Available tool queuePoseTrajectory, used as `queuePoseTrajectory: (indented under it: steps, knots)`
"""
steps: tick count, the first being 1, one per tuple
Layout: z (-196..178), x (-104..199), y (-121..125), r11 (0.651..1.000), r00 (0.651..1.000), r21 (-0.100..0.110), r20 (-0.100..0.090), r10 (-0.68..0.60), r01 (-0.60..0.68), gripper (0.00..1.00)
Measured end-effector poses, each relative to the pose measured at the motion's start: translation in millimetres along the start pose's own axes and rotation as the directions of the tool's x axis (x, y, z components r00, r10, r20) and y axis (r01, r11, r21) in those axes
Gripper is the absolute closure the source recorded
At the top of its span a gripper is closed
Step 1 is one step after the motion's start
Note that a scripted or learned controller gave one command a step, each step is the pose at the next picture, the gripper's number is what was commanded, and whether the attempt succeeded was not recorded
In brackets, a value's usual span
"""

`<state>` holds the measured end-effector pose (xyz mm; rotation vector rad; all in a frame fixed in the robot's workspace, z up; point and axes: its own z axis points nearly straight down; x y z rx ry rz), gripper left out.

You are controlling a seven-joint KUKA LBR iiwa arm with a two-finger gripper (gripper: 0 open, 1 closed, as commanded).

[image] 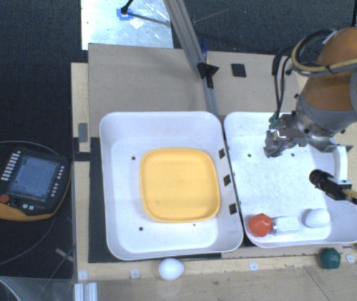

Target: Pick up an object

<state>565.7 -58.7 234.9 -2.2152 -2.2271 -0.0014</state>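
The claw [275, 142] hangs over the far part of the right bin [253, 187], above bare white floor. From this slanted view I cannot tell whether it is spread or pressed together, and nothing shows in its grip.

The likely targets lie in a row along that bin's near wall, well apart from the claw. There is a red ball [260, 224], a small white block [286, 224] just beside it, and a white egg-shaped piece [317, 218] further right. The left bin [119, 168] holds a yellow plate [180, 185], square with rounded corners.

The main risk is the position of the row. A descent so close to the wall could strike the rim or wedge against the sloped side. The ball and the egg shape are smooth and rounded, so an off-centre squeeze would probably send them rolling or squirting out. The block touches or nearly touches the ball, so a grasp there could catch both and hold neither. White pieces on a white bin also give poor contrast for aiming.

The bins look like glossy moulded plastic. The plate is matte, shallow and wide, and it lies flat, which makes it awkward to pinch. The red ball may be a toy tomato, though the view is too coarse to be sure.

On the tan counter [141, 74], outside the bins, sit a second white egg shape [171, 269] and a green ball [329, 258].
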Motion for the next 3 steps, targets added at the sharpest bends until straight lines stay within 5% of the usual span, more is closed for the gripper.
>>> queuePoseTrajectory:
  steps: [3]
  knots:
    - [-2.5, 143.7, 62.5, 1.0, 1.0, 0.0, 0.0, 0.001, -0.001, 1.0]
